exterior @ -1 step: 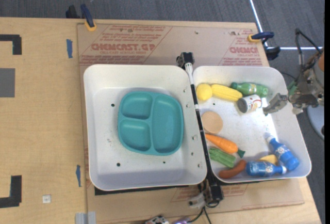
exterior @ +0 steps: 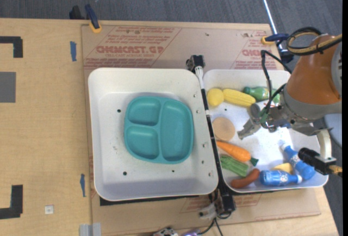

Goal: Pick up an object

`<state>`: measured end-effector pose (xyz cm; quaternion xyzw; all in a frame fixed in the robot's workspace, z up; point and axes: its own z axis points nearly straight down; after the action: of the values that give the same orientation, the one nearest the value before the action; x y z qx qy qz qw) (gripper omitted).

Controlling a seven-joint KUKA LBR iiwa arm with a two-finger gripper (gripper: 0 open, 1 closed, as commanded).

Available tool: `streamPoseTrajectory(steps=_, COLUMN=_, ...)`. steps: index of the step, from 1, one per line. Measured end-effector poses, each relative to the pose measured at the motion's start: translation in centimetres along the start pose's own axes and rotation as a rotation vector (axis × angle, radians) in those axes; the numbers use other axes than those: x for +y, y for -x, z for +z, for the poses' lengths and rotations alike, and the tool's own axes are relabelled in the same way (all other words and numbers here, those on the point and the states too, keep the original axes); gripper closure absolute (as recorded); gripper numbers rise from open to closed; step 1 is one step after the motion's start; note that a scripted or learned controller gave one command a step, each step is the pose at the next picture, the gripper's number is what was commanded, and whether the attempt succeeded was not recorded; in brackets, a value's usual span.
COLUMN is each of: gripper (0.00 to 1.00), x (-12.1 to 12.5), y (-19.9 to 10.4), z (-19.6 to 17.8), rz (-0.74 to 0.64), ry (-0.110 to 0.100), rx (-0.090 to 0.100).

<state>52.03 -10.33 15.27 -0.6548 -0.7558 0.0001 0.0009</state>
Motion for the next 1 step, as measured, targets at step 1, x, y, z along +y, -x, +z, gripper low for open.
streamPoseTrajectory(steps=1, gripper=0.00, x=-3.31, y=-5.99, z=-3.15, rz=0.252, ry=-0.002, rx=0.001)
